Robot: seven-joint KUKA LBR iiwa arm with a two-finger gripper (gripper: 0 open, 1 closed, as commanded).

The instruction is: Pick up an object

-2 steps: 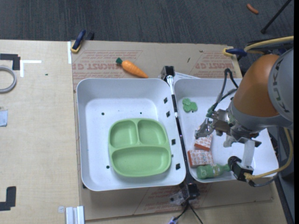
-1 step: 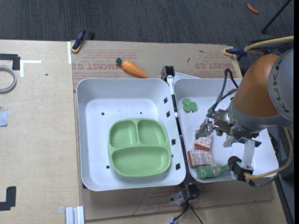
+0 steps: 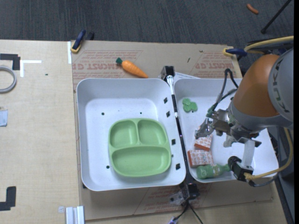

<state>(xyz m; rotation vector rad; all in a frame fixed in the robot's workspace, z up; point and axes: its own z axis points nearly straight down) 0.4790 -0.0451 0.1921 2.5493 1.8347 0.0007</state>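
The arm's end effector hovers low inside the right bin; whether it is wide or narrow cannot be told. Just below it lie 2 orange-and-white packets, a green bottle beneath them. The left bin holds a green 3-compartment plate.

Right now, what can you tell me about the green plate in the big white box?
The green plate looks like smooth, light green plastic with rounded corners. Raised ridges split it into three sections: two small ones at the back and one wide one at the front. It lies flat, right side up, on the floor of the left bin, a bit toward the front. Only the bin floor touches it. The gripper is over in the other bin.
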